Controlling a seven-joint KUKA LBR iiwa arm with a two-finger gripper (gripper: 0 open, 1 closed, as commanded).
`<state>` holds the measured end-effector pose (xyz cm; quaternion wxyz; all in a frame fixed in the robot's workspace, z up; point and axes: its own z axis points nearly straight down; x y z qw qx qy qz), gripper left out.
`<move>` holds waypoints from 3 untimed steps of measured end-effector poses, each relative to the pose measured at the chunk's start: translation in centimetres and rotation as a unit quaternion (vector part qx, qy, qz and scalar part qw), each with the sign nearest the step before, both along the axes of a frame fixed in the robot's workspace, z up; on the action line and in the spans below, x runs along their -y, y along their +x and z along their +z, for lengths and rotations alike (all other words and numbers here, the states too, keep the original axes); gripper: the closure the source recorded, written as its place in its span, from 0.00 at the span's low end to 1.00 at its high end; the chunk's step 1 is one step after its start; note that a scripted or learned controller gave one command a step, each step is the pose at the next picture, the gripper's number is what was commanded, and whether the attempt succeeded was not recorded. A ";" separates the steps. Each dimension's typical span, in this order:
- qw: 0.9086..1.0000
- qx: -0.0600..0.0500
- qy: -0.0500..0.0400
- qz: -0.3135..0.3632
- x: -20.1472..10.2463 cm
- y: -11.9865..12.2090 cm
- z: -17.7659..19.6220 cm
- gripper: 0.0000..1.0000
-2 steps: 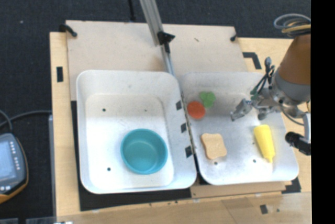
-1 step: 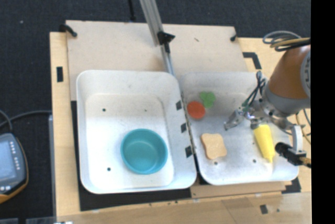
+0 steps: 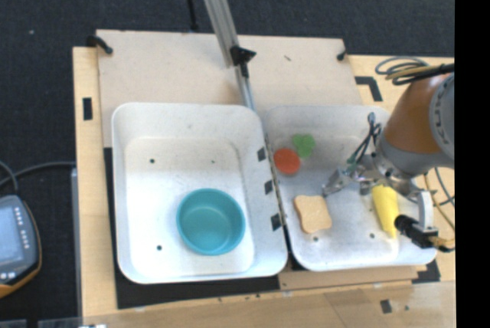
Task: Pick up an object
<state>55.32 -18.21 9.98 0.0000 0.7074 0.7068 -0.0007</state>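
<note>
Camera view, largest item first: the left bin holds a blue bowl; the right bin holds the candidate objects, spread apart so each can be approached singly. The gripper is lowered beside the yellow object, above the toast slice; its closure cannot be determined. An orange piece touches a green piece.

teal bowl; yellow banana

This is a robotics lab. A plywood surface bears two shallow white plastic bins, beside an aluminium camera pole. Loose cables and a handheld control pendant lie nearby.
</note>
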 end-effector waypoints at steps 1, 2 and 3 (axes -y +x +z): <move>1.000 0.003 0.000 -0.003 0.1 0.1 1.2 1.00; 1.000 0.004 0.000 0.002 -0.2 0.7 5.7 1.00; 1.000 0.005 -0.001 0.002 -0.1 0.3 12.0 1.00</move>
